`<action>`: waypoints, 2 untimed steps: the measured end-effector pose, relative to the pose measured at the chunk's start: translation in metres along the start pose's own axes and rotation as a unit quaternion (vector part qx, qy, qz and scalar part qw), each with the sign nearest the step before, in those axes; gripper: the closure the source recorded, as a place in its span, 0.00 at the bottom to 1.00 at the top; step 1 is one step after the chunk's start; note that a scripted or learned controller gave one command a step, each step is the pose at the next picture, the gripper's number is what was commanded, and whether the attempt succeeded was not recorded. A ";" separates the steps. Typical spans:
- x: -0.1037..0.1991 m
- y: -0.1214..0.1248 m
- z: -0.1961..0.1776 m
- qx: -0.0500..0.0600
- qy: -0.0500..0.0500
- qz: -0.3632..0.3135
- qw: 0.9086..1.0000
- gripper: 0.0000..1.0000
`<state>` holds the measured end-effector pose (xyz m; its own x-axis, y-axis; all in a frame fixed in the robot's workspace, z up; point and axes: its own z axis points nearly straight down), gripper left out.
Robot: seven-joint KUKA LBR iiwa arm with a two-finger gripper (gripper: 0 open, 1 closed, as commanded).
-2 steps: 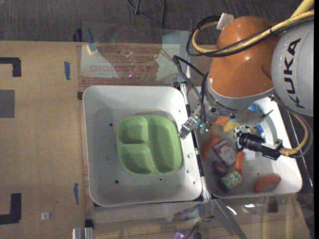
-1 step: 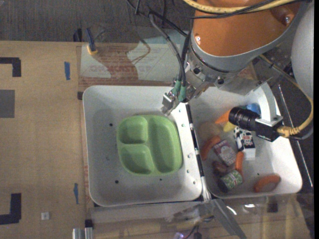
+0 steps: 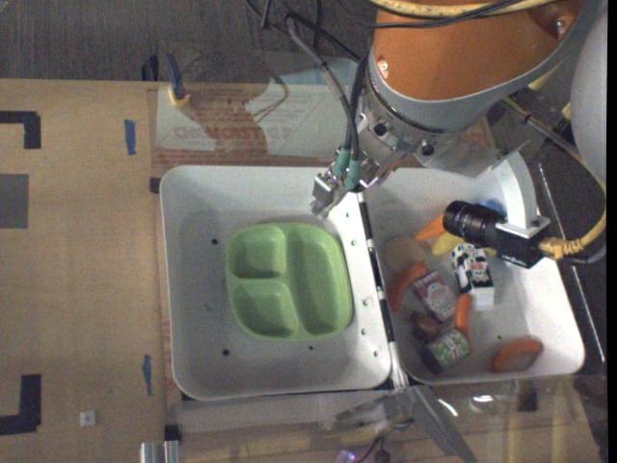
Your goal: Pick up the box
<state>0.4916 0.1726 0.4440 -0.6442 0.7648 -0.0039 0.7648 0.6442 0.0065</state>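
While the gripper (image 3: 330,189) hangs over the bins' divider, state indeterminable, the small black-and-white printed carton box (image 3: 472,268) stands in the right bin; probably light, crushable, best pinched across flat sides.

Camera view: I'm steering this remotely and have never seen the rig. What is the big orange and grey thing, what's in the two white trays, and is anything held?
The camera is fixed above the bench and looks down at a slant. The big orange and grey shape at the top is the robot arm, reaching in from the right. Its tool hangs over the far edge where the two bins meet; I cannot see anything held in it. The left bin holds a green divided plate. The right bin holds a jumble of small items: a small black-and-white box, a green can, orange carrot-like pieces, and others too cluttered to name. A black camera is mounted over that bin.
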 end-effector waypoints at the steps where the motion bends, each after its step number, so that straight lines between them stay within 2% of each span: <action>1: 0.003 0.003 -0.011 -0.002 -0.001 -0.004 1.000 1.00; 2: 0.006 -0.004 0.118 0.003 0.002 -0.022 1.000 1.00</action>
<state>0.4850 0.1747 0.3260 -0.6767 0.7362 -0.0002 0.7362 0.6767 0.0013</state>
